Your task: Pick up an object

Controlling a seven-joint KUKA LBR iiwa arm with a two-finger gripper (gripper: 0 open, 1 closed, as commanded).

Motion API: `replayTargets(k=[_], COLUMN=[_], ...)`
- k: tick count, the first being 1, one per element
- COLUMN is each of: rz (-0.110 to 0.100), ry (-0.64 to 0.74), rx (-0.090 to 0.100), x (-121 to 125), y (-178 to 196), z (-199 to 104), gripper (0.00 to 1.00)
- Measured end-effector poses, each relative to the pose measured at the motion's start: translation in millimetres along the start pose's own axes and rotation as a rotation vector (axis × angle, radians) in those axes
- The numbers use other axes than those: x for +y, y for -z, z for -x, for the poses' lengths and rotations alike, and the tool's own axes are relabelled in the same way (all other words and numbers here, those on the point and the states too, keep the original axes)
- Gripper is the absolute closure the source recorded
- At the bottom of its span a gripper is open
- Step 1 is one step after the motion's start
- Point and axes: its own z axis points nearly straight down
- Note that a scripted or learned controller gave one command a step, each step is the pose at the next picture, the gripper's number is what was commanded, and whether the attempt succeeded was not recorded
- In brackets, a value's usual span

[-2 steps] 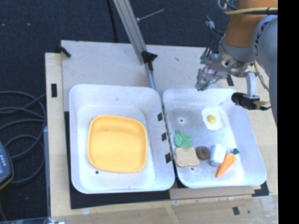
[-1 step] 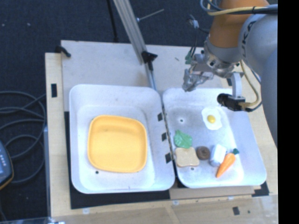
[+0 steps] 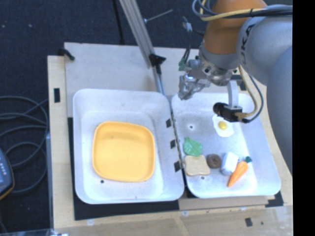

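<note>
The right bin point(image 3: 261, 181) holds several small toy foods. A fried egg point(image 3: 223, 127) lies near its right wall. Along the front lie a green leaf point(image 3: 192, 146), a slice of toast point(image 3: 197, 166), a brown disc point(image 3: 213, 161), a small white piece point(image 3: 229, 162) and an orange carrot point(image 3: 237, 173). My gripper point(image 3: 186, 91) hangs above the back left corner of the right bin, well above and behind the foods. Nothing shows between its fingers.
The left bin point(image 3: 83, 107) holds a yellow square plate point(image 3: 123, 151). A slanted metal rod point(image 3: 140, 33) rises behind the bins. A black cable fitting point(image 3: 227, 112) hangs from the arm just above the egg. Dark cables lie on the floor at left.
</note>
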Motion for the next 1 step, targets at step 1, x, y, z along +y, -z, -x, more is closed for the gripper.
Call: replayTargets(k=[1], rz=[-0.002], ry=[-0.001], rx=[-0.001], x=[-14.6], y=[-15.9], z=[-53.7], gripper=[1.00])
